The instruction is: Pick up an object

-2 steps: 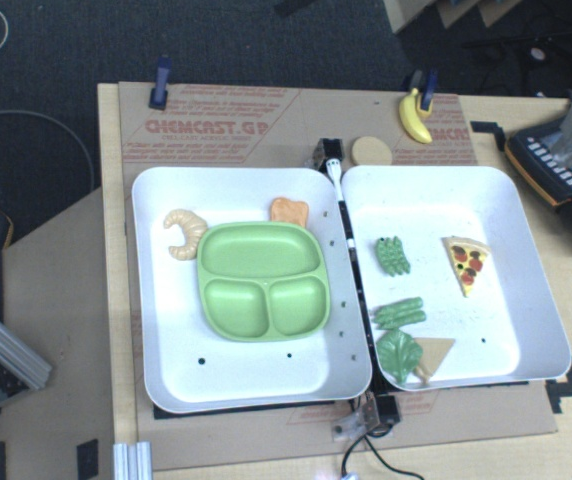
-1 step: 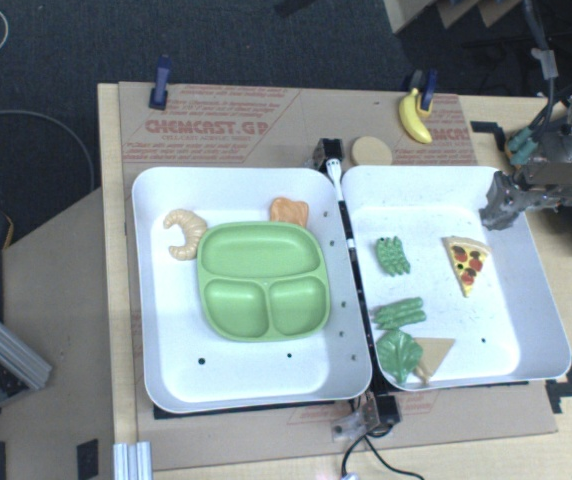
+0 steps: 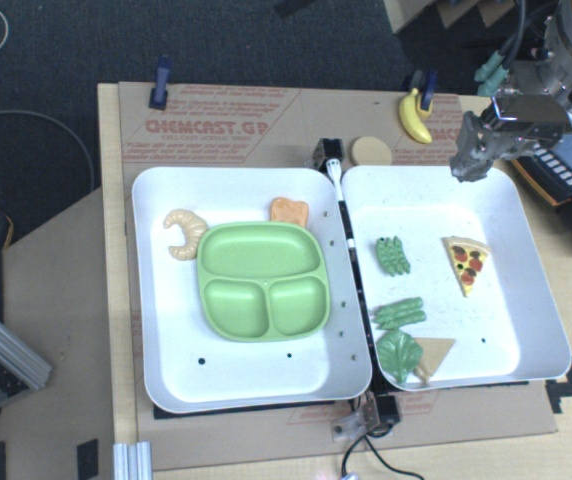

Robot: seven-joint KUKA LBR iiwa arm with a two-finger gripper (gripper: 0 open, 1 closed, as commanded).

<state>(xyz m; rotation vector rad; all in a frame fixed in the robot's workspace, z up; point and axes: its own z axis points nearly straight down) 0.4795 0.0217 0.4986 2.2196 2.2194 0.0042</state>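
My gripper [image 3: 472,160] hangs over the far right corner of the right bin [image 3: 526,228], above the rim. In that bin lie a pizza slice [image 3: 465,262], a small green leafy piece [image 3: 393,255], green bean pods [image 3: 400,314] and a green leaf beside a tan wedge [image 3: 411,354] at the near edge. The pizza slice lies well toward the near side of the gripper. The left bin [image 3: 156,298] holds a green divided plate [image 3: 264,280], a tan croissant [image 3: 185,231] and an orange piece [image 3: 289,210].
A yellow banana [image 3: 415,118] and a tan round disc [image 3: 371,151] lie on the cardboard behind the bins. Blue clamps [image 3: 160,82] hold the board's far edge. Equipment and cables crowd the upper right corner.
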